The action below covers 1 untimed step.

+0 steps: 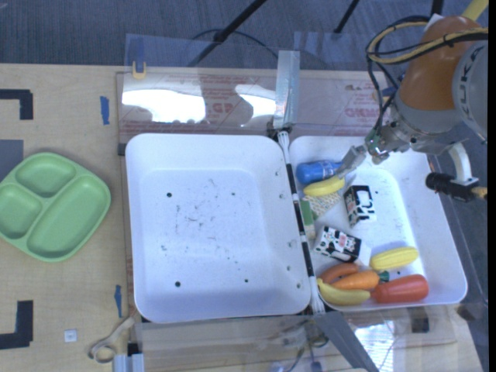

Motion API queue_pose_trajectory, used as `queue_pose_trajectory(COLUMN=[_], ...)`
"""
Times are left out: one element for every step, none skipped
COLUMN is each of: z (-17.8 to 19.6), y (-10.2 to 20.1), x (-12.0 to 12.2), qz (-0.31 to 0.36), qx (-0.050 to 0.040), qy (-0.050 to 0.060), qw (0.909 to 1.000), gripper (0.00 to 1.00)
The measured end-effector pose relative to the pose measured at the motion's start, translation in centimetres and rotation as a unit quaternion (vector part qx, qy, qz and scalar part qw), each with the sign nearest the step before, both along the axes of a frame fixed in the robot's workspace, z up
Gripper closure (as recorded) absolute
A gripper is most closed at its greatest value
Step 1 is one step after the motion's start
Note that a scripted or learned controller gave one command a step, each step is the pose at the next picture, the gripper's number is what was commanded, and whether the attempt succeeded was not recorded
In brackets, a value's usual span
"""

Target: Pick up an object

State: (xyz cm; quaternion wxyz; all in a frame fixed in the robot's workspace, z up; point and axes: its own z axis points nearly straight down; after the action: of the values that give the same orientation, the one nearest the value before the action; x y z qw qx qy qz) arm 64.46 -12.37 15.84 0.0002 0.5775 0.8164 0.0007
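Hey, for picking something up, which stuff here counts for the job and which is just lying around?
Job: gripper; right bin with blue bottle, bananas, carrot, red pepper, black-and-white box.
Lying about: green divided plate, left bin, blue tape.

Grey arm (457, 91) reaching from right, wrist angled down-left

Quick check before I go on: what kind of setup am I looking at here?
Probably a lab bench for robot grasping trials: two white bins side by side, toy food like a carrot and banana, and camera-stand legs behind.
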Motion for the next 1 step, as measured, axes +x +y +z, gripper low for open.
queue_pose_trajectory(z=[-0.81], y=[0.64], x=[-1.86], qz=[0.038], qx=[-0.0001], qy=[0.000], qw=[0.9993], gripper=[0.00])
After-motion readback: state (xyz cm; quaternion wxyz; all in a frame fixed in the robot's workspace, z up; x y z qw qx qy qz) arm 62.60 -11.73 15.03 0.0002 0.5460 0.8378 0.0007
